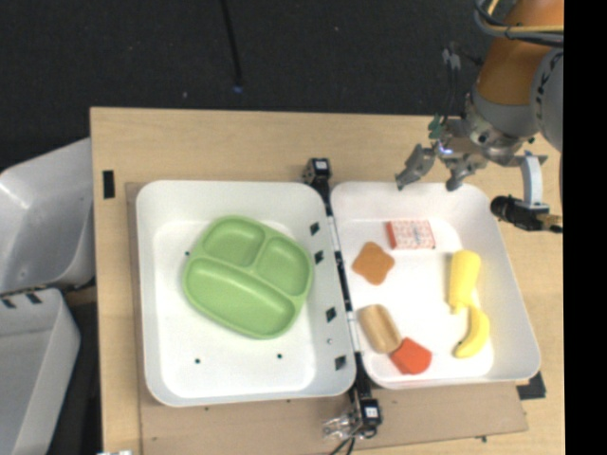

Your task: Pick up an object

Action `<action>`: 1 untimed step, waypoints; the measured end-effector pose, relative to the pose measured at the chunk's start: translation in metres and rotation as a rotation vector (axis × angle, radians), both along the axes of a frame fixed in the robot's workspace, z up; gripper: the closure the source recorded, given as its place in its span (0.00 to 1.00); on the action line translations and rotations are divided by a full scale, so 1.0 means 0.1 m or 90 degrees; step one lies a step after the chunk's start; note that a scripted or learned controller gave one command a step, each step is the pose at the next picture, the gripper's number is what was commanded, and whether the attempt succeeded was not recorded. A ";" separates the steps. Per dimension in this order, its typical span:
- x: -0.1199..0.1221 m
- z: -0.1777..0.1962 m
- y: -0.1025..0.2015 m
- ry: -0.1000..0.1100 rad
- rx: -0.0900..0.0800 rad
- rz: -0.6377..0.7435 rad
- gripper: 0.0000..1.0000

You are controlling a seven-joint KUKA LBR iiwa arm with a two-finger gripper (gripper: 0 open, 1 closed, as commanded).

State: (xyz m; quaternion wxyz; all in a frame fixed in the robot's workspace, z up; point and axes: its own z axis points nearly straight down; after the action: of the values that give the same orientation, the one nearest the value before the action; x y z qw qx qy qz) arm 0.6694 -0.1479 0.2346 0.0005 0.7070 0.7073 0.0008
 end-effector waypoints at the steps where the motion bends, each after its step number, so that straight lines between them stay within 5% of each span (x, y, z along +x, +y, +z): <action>1: 0.04 -0.42 -0.02 0.002 -0.002 0.000 0.00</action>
State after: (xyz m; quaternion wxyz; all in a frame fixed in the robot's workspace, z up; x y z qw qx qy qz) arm 0.6731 -0.1499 0.1924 0.0003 0.7068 0.7074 -0.0016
